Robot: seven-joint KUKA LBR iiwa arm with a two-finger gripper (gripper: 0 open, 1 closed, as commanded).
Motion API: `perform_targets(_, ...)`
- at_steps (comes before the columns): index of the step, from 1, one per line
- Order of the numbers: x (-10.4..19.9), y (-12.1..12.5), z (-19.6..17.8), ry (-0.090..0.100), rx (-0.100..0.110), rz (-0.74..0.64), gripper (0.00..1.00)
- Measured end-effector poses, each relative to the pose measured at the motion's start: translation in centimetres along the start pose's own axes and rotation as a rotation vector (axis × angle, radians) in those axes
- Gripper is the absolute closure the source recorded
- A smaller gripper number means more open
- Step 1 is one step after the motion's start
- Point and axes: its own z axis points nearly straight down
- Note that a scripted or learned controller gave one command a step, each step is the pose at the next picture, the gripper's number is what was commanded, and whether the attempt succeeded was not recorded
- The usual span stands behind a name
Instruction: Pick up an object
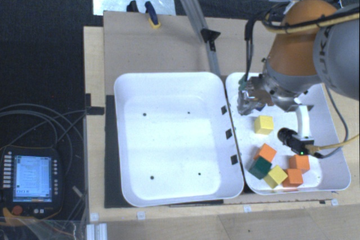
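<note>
Grey two-finger gripper (245, 105) poised over the right-hand shallow white bin (332, 177); its opening cannot be told. Small yellow cube (263, 124) lies just beside it, apart from clustered orange, green and yellow blocks (277, 168).

Part of a brand name, the letters "UK", can be read on the grey arm (337, 48), up and right of the pincer (246, 103). No other text is legible.
</note>
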Motion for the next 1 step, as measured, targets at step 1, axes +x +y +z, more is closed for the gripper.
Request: perform_targets(1,5.7,-1.59,-0.77,0.001,-0.001,-0.002,1.0)
